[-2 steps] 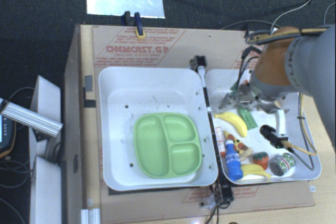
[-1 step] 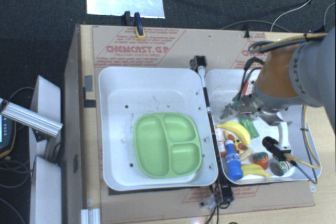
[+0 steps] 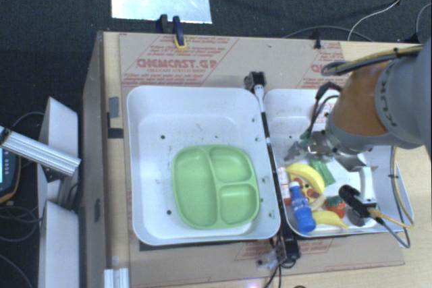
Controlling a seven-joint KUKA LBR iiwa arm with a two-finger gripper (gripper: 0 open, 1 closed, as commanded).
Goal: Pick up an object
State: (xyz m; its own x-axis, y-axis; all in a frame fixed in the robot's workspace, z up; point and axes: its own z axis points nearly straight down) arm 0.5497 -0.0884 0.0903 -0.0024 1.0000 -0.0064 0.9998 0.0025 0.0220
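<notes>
My gripper (image 3: 305,148) hangs low over the right bin (image 3: 289,111), just above a heap of small objects at the bin's front. Directly below it lies a yellow banana (image 3: 307,177), with a green piece (image 3: 324,170) beside it on the right. A blue bottle (image 3: 302,214) with a red cap lies near the front wall. Close to that, a second yellow piece (image 3: 331,218) and a small red object (image 3: 335,204) lie together. Nothing shows in the gripper's grasp. The arm's grey body and orange band hide the bin's right part.
The left bin (image 3: 155,118) holds a green divided plate (image 3: 216,187) toward its front. A small white and red item (image 3: 282,179) lies against the wall between the bins. The back half of the right bin is bare white floor.
</notes>
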